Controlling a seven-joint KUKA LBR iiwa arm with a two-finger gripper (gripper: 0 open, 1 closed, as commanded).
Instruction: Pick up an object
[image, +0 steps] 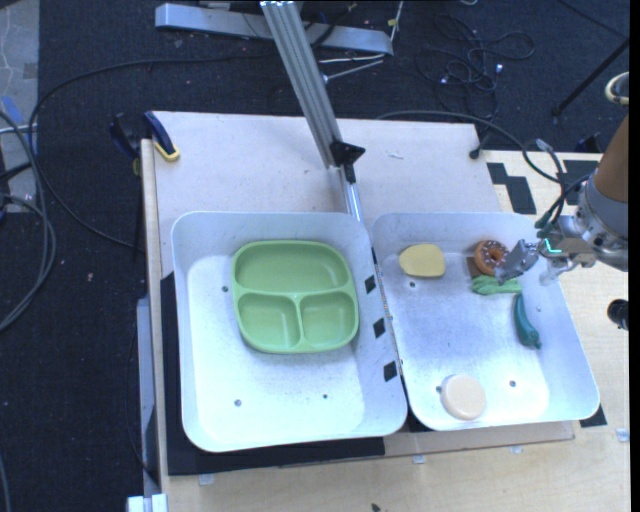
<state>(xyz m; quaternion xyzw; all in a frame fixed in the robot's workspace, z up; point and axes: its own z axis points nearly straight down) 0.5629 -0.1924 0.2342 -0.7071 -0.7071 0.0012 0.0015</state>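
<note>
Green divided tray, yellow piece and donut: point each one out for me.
Green divided tray (296, 297): camera view, on its central divider.
Yellow piece (422, 261): camera view, on its top face.
Donut (487, 256): camera view, on its frosted ring.

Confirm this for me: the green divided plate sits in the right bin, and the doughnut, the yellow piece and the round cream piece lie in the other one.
Wrong in one respect: the camera view shows the green divided plate in the left bin, not the right. The doughnut, the yellow piece and the round cream piece lie in the other, the right bin.
</note>
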